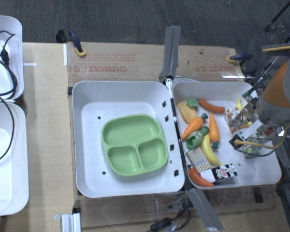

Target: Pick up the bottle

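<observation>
- Bottle [195,139]: small green one, lying on its side in right bin [266,175], wedged in the toy-food pile near the bin's left wall.
- Touching neighbours: orange carrot [192,127] just above, second carrot [213,128] to its right, banana [209,151] below-right, patterned card [199,159] just below.
- Looks like light, stiff plastic; smooth and rounded, so likely slippery and prone to rolling out of a pinch.
- Best hold, by judgement: across the body at mid-length, fingers square to the long axis; neck end too narrow and crowded by the carrot.
- Risk: fingers landing on carrot or banana instead, or nudging the pile.
- End effector [246,129]: over the right side of the same bin, well apart from bottle; finger state impossible to tell amid cables and clutter.
- Left bin [87,178] carries a green divided plate [134,144]; not relevant.
</observation>
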Motion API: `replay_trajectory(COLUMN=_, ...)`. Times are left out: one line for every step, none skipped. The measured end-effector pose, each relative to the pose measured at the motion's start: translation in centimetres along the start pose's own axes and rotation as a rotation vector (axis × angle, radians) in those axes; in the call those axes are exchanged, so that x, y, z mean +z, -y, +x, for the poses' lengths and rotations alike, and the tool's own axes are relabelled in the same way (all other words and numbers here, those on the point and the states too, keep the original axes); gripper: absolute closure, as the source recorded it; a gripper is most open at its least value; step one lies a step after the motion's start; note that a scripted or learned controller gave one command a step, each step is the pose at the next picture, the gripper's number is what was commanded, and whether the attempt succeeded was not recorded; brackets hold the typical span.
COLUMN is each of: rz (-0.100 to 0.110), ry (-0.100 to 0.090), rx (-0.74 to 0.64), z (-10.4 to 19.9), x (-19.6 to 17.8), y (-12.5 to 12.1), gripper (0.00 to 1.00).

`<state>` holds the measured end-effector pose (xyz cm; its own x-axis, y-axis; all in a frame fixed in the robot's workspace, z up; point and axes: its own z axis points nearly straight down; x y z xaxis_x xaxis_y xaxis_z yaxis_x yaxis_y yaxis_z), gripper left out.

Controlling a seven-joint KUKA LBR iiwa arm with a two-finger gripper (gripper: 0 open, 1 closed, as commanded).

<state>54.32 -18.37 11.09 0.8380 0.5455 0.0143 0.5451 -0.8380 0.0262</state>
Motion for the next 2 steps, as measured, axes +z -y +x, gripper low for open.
replay_trajectory(rz=0.052, ry=0.006, rx=0.001, z=4.1, x=1.8, y=-5.4, gripper=0.0)
replay_trajectory(rz=0.028, ry=0.019, rx=0.151, z=5.6, x=1.9, y=5.5, gripper=0.0)
